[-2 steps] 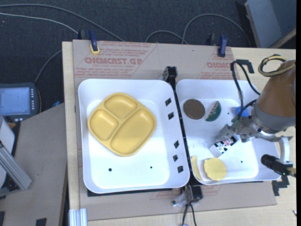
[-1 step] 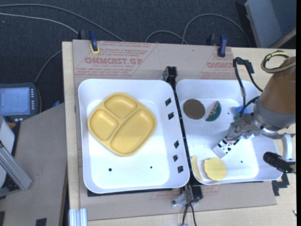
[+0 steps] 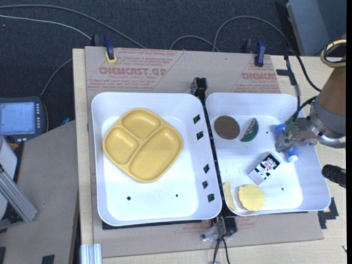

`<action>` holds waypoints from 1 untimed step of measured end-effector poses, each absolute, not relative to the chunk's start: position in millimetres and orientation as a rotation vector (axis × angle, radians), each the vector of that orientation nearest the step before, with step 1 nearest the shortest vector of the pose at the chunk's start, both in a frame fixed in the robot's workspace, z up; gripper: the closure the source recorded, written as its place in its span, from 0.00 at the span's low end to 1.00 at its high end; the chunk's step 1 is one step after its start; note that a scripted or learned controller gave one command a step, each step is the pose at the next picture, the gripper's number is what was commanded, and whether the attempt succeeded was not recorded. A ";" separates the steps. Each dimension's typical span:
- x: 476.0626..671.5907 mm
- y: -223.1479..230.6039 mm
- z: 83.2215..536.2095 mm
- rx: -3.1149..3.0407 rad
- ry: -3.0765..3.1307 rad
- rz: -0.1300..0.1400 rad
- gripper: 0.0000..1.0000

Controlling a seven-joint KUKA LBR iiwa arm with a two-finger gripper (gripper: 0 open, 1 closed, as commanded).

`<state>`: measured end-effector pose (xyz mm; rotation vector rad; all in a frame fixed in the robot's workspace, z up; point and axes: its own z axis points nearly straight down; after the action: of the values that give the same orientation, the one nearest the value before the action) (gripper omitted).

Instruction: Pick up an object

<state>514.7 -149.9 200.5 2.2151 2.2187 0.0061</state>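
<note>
My gripper (image 3: 287, 144) hangs over the right side of the right bin (image 3: 308, 202), on the grey arm with its orange band (image 3: 334, 95). A small black-and-white box (image 3: 265, 168) lies just to its lower left, a short gap away. Further left sit a brown round disc (image 3: 226, 127) and a watermelon-slice toy (image 3: 250, 130). A yellow round piece (image 3: 251, 197) rests near the bin's front edge, with a pale yellow sliver (image 3: 227, 194) beside it. Nothing shows held in the gripper.
The left bin (image 3: 110, 202) holds a yellow divided plate (image 3: 143, 144). A black divider with clips (image 3: 206, 147) runs between the bins. Cables (image 3: 300, 65) trail behind the right bin; a screen (image 3: 19, 117) stands at far left.
</note>
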 end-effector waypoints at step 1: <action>516.1 -150.0 236.4 2.216 2.220 0.005 1.00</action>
<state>516.1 -150.0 236.4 2.2159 2.2200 0.0046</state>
